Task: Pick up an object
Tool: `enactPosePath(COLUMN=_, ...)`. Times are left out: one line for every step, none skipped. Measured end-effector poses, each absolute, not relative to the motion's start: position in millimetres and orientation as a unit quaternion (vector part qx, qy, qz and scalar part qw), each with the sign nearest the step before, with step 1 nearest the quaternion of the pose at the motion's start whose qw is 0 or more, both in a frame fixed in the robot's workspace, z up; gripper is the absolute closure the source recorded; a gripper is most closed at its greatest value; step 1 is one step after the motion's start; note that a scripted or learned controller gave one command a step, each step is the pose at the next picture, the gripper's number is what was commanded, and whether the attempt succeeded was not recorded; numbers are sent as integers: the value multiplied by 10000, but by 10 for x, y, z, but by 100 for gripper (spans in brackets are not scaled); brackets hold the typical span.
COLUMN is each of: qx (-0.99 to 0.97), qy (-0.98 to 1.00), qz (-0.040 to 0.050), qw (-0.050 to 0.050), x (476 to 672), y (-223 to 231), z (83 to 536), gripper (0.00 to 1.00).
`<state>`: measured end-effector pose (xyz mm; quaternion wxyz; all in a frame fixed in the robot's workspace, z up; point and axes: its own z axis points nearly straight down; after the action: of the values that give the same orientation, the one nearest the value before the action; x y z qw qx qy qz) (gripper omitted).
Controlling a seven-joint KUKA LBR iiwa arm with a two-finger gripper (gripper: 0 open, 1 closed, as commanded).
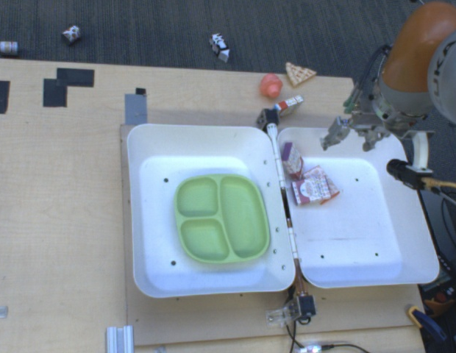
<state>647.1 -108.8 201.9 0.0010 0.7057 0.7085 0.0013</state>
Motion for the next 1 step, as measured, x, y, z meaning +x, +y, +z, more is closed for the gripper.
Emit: enactPosePath(qx=7060, qy=7082, qz=43, qw=49, x=5911, y=-1380, z=1090, gripper=0)
